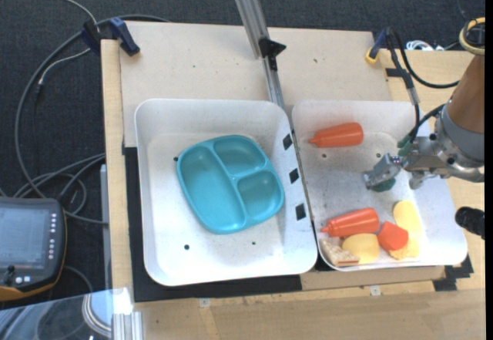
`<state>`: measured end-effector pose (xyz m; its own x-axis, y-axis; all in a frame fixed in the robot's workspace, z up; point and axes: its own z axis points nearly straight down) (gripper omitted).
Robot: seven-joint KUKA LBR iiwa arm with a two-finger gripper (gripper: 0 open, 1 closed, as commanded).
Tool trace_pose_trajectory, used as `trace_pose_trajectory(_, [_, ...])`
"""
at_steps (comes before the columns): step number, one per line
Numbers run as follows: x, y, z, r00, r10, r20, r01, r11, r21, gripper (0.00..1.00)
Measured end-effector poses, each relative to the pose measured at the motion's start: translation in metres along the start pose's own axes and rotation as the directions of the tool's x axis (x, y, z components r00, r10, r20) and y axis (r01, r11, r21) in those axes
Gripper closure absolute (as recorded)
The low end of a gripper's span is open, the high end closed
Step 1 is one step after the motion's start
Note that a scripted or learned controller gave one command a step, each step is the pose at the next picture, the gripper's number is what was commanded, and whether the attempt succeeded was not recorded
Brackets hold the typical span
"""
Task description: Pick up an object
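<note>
Toys [368, 234] in right bin [339, 176]; wood bench [192, 61], dark carpet [46, 84] w/ cables.

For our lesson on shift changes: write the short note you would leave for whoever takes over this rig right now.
Claw: low over the middle of the right bin, nothing seen between its fingers; open or shut is unclear.
Right bin: one orange bottle near the back, apart from the rest; a second orange bottle, a yellow piece, a red piece and more food toys are bunched at the front edge.
Left bin: a teal divided plate.
Done: nothing picked up yet.
Left: grasp any one object and lift it.
</note>
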<state>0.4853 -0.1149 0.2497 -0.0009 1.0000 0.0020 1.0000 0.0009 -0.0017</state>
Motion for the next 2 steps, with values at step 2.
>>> trace_pose_trajectory(2, [0.003,0.001,0.042,1.000,0.001,-0.001,-0.001,1.000,0.004,0.00])
